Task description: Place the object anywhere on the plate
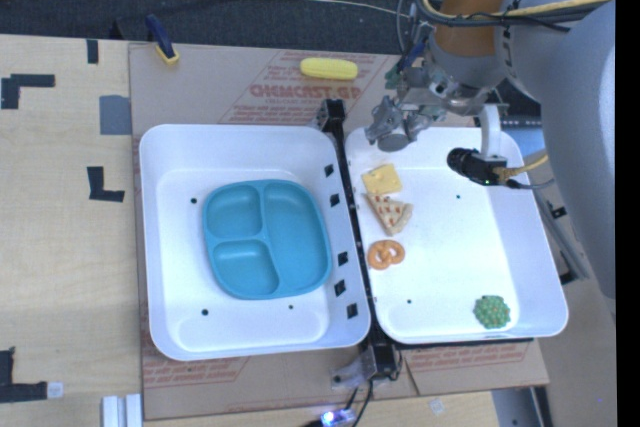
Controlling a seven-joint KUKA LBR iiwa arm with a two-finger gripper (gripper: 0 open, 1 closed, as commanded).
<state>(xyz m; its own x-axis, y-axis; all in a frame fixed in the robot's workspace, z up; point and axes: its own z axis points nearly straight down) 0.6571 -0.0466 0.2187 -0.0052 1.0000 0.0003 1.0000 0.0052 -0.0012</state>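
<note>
A blue plate (266, 239) with three compartments lies in the left bin (170, 165). In the right bin (470, 245) near its left wall sit a yellow cheese block (381, 180), a pizza slice (390, 212) and an orange pretzel (385, 255). A green broccoli piece (491, 311) rests at that bin's front right. My gripper (392, 131) hangs above the right bin's back left corner, just behind the cheese block. Nothing shows between its fingers.
A yellow banana-like object (328, 68) lies on the cardboard behind the bins. A blue and yellow clamp (160, 39) sits at the cardboard's back left corner. A black divider with clips (345, 215) runs between the bins. A black cable connector (470, 164) hangs over the right bin.
</note>
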